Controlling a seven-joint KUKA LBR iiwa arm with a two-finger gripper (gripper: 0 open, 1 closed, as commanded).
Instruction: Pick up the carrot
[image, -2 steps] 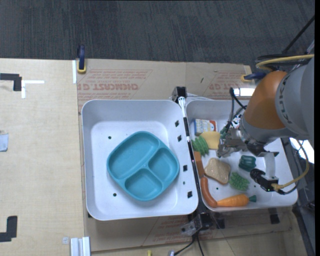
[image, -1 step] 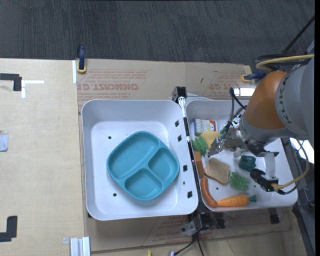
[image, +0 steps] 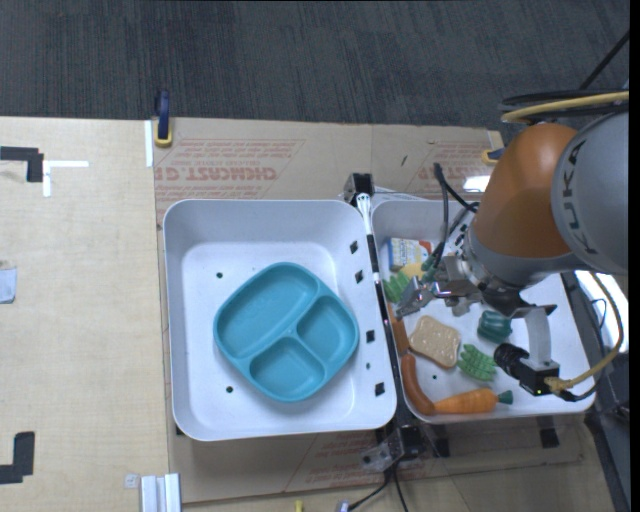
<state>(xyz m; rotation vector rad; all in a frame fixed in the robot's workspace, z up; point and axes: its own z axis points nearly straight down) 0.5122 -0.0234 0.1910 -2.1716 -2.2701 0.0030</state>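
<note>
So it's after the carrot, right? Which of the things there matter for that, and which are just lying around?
Part of the job:
orange toy carrot at the right bin's near edge
two-finger gripper, above that bin

Just lying about:
teal three-compartment plate, in the left bin
tan bread slice
reddish-brown sausage
green leafy toy

arm: grey, reaches in from right, orange band above wrist | wrist: bent downward | claw (image: 432, 293): low, pointing left, metal parts visible beneath the wrist
</note>
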